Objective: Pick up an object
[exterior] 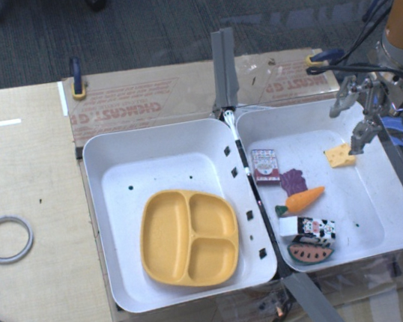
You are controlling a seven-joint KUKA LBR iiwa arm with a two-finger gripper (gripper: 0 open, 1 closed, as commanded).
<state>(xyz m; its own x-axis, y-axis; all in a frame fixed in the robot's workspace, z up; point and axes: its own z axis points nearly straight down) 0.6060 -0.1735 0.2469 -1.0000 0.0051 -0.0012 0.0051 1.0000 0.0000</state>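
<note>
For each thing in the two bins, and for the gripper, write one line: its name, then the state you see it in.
Yellow divided plate: right way up in the left bin.
Cheese wedge: on the right bin's floor, beside the gripper.
Red carton: lying flat.
Purple grapes: lying below the carton.
Carrot: on its side.
Cow-patterned box: lying flat.
Watermelon slice: flat, at the near wall.

One fixed camera looks down at a slant on the bench point(22, 177), far enough to take in both white bins point(110, 231); dark floor, apparently, runs along the top.
</note>
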